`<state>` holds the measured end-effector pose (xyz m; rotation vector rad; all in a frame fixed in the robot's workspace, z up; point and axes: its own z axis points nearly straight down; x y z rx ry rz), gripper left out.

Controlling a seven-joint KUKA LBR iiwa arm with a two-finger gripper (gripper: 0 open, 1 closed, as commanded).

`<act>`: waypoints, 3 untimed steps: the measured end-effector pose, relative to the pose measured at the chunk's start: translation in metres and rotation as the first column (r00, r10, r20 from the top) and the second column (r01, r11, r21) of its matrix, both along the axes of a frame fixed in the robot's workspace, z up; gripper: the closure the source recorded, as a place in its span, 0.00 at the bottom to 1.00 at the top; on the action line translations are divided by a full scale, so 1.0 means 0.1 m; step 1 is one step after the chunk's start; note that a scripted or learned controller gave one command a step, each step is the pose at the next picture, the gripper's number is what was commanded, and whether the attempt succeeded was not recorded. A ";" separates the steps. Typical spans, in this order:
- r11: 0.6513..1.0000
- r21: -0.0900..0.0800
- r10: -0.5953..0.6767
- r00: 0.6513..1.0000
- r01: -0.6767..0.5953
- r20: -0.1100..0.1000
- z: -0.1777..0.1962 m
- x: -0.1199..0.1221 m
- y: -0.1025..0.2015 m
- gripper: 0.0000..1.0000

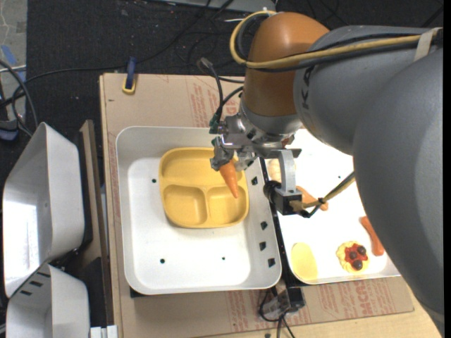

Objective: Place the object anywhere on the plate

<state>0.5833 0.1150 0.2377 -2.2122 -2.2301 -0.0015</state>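
Two shallow white bins are seen from above, side by side on a brown board. The left bin (141, 210) holds a yellow plate (190, 196) divided into compartments. The grey arm with its orange band (285, 55) reaches in from the right and covers much of the right bin (320, 266), so that bin's upper part is hidden. The gripper (227, 162) is held over the plate's right side, and an orange carrot (231, 180) is seen at its tip, pointing down and to the right over the plate's right-hand section. The carrot's upper end is lost among the dark fingers, which appear closed narrowly around it; whether the lower tip touches the plate cannot be told. In the right bin, a pale yellow oval piece (304, 259), a small yellow item topped with dark red bits (352, 255) and an orange stick (372, 235), partly cut off by the arm, are visible. Cables trail across the dark floor above
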 end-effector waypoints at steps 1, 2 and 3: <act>1.000 -0.001 -0.003 1.000 0.003 0.001 0.02 0.14 0.03 1.00; 1.000 -0.002 -0.004 1.000 0.004 -0.002 -0.05 0.12 0.07 1.00; 1.000 -0.002 -0.005 1.000 0.005 -0.001 -0.05 0.12 0.07 0.00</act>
